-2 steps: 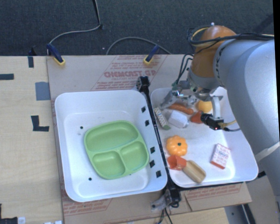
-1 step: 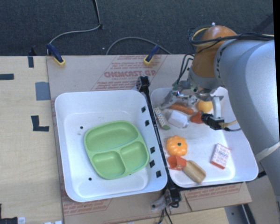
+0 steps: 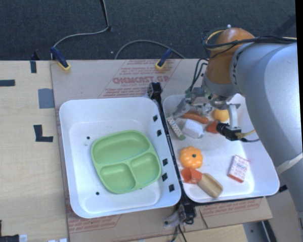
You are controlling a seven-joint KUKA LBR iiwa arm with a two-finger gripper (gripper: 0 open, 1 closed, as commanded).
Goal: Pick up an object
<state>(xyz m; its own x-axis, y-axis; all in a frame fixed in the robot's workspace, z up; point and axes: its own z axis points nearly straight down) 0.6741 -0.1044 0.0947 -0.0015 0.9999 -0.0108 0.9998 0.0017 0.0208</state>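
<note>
Light green three-compartment plastic plate (image 3: 125,161) in the white left bin (image 3: 72,147). White right bin (image 3: 261,180) has an orange pumpkin toy (image 3: 191,157), red-and-white small box (image 3: 238,168), tan bread-like block (image 3: 210,185). Tan wood-grain worktop (image 3: 22,175) with dark tape marks.

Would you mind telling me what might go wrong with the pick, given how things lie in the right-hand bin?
1. The pincer is low over a crowded corner of the right bin, where a carrot and a white object lie close together, so it may nudge or catch both.
2. That cluster sits near the bin's rim, so the pincer might strike the wall.
</note>
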